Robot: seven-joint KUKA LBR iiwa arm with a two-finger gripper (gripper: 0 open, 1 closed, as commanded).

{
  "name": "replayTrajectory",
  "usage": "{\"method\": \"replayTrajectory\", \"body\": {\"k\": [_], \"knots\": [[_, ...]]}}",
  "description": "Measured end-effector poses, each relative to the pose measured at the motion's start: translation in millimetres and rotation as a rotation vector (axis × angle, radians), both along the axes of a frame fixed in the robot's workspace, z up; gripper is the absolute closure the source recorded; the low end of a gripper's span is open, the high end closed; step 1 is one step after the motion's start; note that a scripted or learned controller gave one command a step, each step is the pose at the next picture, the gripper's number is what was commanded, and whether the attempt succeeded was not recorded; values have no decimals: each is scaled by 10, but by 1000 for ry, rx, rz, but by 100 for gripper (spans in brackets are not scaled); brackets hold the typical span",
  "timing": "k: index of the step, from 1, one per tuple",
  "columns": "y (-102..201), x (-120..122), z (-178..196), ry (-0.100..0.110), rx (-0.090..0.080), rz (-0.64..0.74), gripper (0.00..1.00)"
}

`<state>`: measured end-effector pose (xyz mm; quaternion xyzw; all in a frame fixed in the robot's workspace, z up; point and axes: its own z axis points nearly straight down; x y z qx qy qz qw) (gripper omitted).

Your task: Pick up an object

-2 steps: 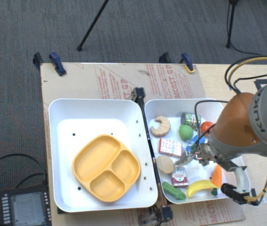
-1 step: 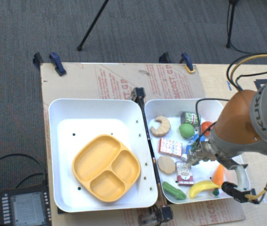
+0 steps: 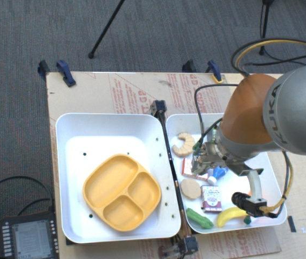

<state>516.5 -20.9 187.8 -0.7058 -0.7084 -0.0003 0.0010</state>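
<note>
My gripper (image 3: 202, 162) hangs low over the middle of the right bin (image 3: 278, 186), under the arm's orange band. It sits right above a red and white packet (image 3: 189, 169) and a small blue and white item (image 3: 216, 173). Around it lie a croissant (image 3: 184, 143), a round tan cookie (image 3: 190, 189), a pink and white carton (image 3: 212, 198), a green pickle (image 3: 199, 218) and a banana (image 3: 231, 216). Nothing is visibly held between the fingers.
The left bin (image 3: 72, 139) holds a yellow three-compartment plate (image 3: 121, 192). A black clamp (image 3: 158, 108) sits at the top of the divider between the bins. Blue clamps (image 3: 65, 72) grip the bench's far edge. A cable loops over the right bin's right side.
</note>
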Motion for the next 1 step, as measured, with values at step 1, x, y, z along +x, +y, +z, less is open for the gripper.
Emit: {"method": "replayTrajectory", "body": {"k": [1], "knots": [[-10,-3,-2,0,0,-3,0]]}}
